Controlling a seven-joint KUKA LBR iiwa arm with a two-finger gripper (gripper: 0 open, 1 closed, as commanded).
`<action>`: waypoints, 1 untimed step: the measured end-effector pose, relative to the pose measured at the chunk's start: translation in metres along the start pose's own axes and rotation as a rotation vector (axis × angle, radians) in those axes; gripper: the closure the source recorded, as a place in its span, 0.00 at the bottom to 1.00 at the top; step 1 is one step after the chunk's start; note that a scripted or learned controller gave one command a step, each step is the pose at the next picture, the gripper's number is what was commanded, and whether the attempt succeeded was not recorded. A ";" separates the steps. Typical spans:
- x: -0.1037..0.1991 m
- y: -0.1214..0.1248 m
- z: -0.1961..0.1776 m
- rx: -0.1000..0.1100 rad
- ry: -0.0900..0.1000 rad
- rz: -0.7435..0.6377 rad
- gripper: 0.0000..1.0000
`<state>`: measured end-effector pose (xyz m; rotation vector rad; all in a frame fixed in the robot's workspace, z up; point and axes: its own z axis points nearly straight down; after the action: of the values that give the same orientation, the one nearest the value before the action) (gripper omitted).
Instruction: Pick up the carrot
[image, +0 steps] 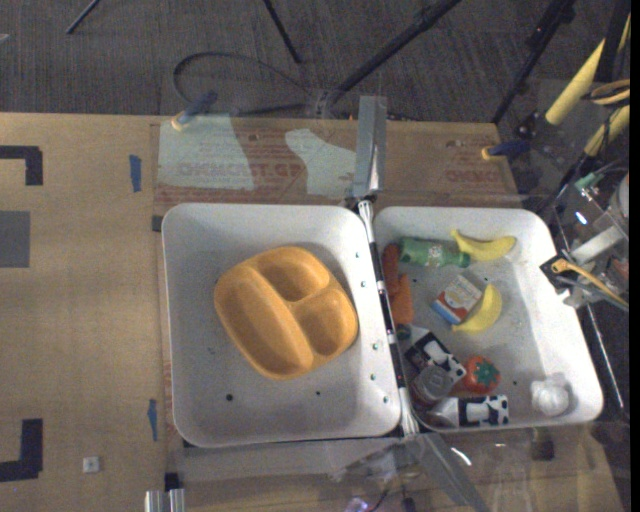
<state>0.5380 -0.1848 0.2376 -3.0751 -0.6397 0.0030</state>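
Single fixed camera mounted above the bench (80, 300), angled downward, framing both white bins: left bin (190, 400) and right bin (560, 330)

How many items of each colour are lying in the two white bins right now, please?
Yellow: 3, two bananas and the divided plate
Orange or red: 2, carrot, tomato-like piece
Green: 1, bottle
Other, mixed colours: about 5
Total: about 11
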 end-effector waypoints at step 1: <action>-0.006 0.039 0.050 0.003 -0.001 -0.502 1.00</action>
<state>0.5479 -0.2233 0.1879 -2.8175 -1.3814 0.0043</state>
